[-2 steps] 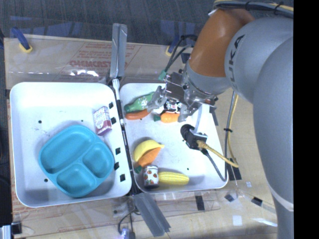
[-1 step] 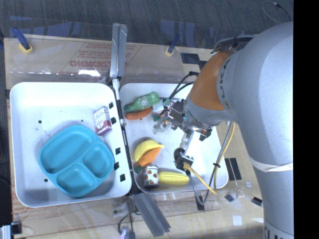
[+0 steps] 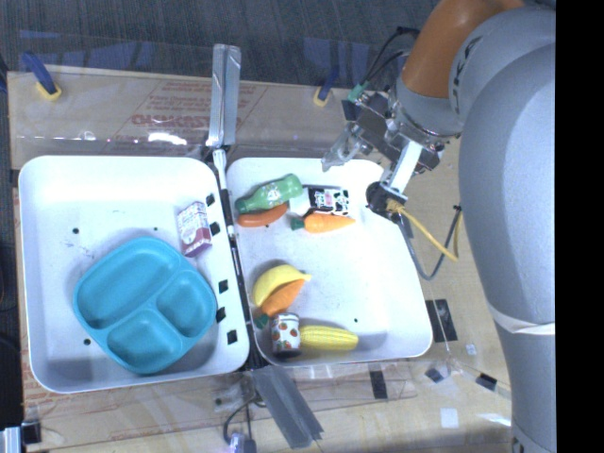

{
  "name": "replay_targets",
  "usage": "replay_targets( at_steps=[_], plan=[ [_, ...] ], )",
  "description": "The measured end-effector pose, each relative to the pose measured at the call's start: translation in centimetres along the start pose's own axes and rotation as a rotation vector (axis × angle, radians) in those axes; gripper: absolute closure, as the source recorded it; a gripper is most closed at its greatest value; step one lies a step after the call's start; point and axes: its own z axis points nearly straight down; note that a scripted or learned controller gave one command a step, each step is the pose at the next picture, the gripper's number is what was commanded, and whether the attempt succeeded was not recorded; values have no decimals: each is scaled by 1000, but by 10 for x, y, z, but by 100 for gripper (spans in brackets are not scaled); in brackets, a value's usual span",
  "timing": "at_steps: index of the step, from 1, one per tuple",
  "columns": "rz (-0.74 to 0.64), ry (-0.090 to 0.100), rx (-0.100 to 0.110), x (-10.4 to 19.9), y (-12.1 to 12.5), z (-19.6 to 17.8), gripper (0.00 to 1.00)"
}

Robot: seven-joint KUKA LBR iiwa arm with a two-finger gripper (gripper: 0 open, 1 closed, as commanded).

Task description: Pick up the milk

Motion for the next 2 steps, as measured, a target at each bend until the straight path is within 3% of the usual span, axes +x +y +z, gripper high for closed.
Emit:
replay_targets(
  at_steps=[1, 2],
  plan=[
    [53, -3, 4, 60, -91, 84, 0],
    [125, -1, 0, 42, 8, 59, 0]
  ],
)
